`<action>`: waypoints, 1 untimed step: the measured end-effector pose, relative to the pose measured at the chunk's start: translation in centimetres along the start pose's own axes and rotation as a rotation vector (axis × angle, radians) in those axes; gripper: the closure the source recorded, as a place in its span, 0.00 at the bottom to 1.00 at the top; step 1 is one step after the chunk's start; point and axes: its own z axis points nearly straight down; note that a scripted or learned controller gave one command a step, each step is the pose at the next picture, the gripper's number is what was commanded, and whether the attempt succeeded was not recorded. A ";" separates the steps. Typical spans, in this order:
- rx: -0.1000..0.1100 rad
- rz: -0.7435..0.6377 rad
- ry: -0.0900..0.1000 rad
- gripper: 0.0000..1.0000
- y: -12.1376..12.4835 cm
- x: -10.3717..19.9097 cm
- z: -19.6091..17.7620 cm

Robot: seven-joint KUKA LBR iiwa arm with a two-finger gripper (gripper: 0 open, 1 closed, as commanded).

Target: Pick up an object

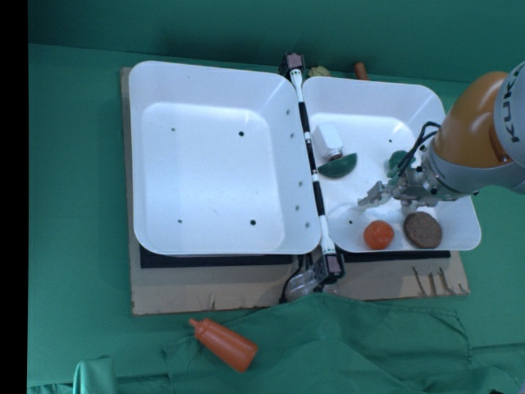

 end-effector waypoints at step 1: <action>0.014 -0.003 0.005 0.00 -1.8 0.9 -7.2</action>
